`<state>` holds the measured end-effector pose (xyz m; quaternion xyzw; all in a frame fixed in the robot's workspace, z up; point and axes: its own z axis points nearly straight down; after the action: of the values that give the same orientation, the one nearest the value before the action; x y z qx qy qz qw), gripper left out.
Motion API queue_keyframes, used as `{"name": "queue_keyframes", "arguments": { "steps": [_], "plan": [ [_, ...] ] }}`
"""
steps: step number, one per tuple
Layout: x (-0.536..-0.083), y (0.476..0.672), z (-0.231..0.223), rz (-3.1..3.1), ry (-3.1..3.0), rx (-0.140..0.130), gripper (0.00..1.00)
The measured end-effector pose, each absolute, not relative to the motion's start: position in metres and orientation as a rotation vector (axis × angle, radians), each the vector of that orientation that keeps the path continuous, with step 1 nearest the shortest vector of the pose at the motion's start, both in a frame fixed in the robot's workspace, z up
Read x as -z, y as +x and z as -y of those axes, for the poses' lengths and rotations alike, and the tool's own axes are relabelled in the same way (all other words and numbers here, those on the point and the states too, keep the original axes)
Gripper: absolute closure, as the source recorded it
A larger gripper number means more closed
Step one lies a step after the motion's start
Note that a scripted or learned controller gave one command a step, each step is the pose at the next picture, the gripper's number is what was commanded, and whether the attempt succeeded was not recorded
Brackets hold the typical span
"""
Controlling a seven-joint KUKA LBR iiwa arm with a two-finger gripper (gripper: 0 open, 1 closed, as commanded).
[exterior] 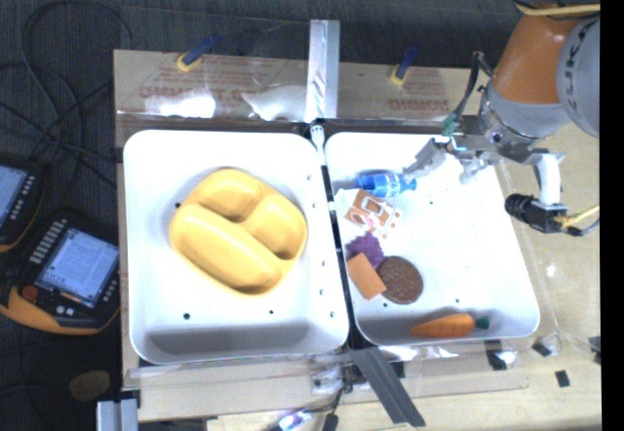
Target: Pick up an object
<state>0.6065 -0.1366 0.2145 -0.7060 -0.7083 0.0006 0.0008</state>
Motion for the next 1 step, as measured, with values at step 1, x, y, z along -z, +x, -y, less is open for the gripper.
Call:
{"name": "queue_keyframes", "arguments": {
  "steps": [1],
  "plan": [
    [-0.1189, 0.6302, 0.1102, 2.488, -1.960, 0.026, 0.00]
  ]
}}
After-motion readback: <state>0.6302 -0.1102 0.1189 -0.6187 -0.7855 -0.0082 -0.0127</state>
